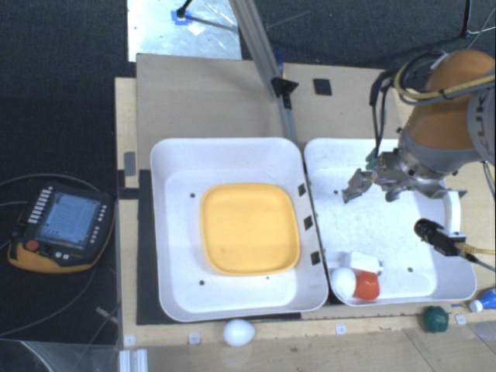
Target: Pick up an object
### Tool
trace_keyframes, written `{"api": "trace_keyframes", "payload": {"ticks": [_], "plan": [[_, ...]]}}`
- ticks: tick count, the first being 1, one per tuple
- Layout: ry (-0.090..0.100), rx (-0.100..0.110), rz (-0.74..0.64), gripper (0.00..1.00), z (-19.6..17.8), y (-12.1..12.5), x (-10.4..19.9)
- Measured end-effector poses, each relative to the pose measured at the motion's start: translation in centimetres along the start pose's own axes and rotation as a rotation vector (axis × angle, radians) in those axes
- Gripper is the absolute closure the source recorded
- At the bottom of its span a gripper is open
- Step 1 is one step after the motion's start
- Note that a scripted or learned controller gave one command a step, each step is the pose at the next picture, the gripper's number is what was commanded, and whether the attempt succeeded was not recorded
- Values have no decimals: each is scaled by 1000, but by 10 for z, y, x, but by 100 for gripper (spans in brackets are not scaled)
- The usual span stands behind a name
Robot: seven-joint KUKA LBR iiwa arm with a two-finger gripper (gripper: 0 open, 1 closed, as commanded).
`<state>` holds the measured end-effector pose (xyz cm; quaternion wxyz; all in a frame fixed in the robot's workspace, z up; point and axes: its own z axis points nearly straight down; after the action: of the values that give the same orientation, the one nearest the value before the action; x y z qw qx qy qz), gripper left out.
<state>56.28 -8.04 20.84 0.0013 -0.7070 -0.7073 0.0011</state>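
Nearest the camera, a white egg-shaped ball [239, 332] lies on the bench [372, 339] just outside the front wall of the left bin [167, 208], out of the tool's likely working area. The things to pick sit in the right bin [403, 285], bunched into its front left corner: a white ball [342, 280] touching an orange-red object [366, 286], with a small white block [364, 263] just behind them. That huddle against the corner wall will probably make a clean grasp awkward, since a finger has little room on the wall side.

The tool [373, 184] hangs over the rear half of the right bin, well apart from that cluster, its two fingers spread and nothing between them. A black cylindrical part [434, 237] juts near the bin's right wall.

In the left bin, a yellow square plate [249, 228] lies flat in the middle. A dark green ball [435, 319] rests on the bench by the right bin's front corner, and a teach pendant [62, 225] lies on the floor to the left.
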Motion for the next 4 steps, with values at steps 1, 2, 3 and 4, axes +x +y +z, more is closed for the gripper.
{"api": "trace_keyframes", "payload": {"ticks": [1, 2, 3, 4], "plan": [[0, 0, 1, 0, 47, -7, -6], [0, -1, 1, 0, 95, -12, -15], [0, -5, 0, 100, 83, -11, -15], [-1, -7, 0, 100, 41, -9, -15]]}}
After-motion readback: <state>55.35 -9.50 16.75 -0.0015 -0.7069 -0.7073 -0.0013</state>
